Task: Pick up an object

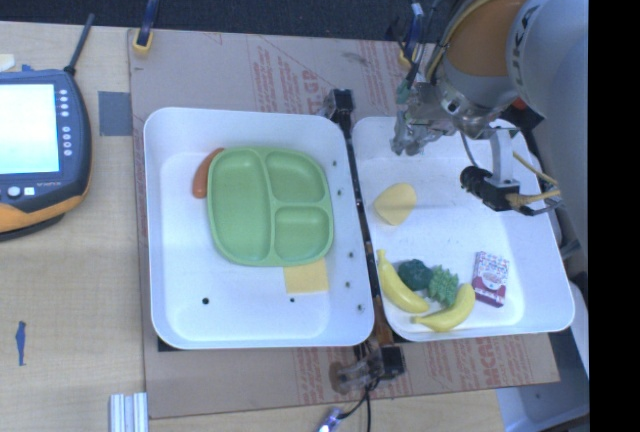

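The gripper (410,142) hangs over the right bin's (530,315) far left corner; whether it is parted I cannot tell. A yellow wedge (395,204) lies near that bin's left edge, apart from it.

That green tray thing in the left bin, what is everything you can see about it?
The green plate looks like smooth moulded plastic, pale green, with rounded corners and three sunken compartments: one long along its left side, two smaller on its right. It lies flat, slightly turned, in the left bin. It overlaps an orange-red object at its upper left and a yellow square at its lower edge. Its compartments hold nothing.
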Action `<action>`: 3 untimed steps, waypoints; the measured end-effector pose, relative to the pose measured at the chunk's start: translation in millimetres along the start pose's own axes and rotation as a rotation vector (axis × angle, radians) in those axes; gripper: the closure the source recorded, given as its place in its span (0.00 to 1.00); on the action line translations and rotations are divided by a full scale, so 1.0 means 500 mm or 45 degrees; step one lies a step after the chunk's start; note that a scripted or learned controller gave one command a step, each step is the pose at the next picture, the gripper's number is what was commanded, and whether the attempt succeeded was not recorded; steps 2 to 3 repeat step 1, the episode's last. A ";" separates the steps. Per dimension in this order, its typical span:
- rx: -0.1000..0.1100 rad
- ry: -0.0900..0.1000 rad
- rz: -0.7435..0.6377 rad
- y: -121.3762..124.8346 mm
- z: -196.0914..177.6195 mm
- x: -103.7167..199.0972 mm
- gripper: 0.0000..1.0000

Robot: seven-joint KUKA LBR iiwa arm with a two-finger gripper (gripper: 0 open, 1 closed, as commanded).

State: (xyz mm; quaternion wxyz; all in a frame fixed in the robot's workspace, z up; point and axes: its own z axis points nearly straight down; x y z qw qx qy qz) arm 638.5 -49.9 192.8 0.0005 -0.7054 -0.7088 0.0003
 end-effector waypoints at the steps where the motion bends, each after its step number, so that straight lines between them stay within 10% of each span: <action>1: 0.003 0.000 0.000 -0.001 0.002 -0.001 0.00; 3: 0.003 0.000 0.000 -0.001 0.002 -0.001 0.00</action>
